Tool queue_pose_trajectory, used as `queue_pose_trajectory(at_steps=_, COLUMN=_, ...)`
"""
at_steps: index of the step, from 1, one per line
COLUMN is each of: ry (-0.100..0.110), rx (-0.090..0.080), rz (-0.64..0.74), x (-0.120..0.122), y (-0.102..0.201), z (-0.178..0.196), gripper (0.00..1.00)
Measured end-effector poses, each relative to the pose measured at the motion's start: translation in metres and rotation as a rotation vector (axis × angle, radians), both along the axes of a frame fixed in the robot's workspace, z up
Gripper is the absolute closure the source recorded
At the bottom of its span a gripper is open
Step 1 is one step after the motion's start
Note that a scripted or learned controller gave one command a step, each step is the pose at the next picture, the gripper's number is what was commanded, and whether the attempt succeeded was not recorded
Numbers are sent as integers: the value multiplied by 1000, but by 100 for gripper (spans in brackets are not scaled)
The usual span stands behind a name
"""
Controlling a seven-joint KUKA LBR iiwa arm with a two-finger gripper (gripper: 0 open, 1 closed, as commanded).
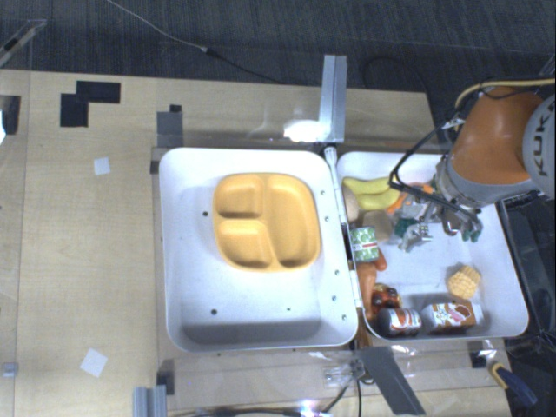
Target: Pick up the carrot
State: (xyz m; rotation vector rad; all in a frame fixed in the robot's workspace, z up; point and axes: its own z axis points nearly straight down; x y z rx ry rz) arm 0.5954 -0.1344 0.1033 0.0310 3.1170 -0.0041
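The carrot (368,277) is a slim orange piece lying along the left wall of the right bin (504,272), just below a small green-labelled pack (365,244). My gripper (437,225) hangs over the upper middle of the right bin, to the right of and above the carrot and apart from it. Nothing shows in the gripper. The grey wrist and its orange band (493,146) cover the bin's upper right corner.
A yellow banana (373,195) lies at the right bin's top left. A dark red item (383,299), two cans (449,316) and a yellow waffle-like piece (465,280) sit along the bottom. The left bin (187,259) holds a yellow divided plate (264,221).
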Motion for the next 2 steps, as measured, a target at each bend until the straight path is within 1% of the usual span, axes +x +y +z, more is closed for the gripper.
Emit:
queue_pose_trajectory(at_steps=1, ry=7, rx=3, rz=-114, x=58, y=-23, z=82, gripper=100)
queue_pose_trajectory(at_steps=2, ry=14, rx=0, rz=174, x=8, y=-29, z=-13, gripper=100)
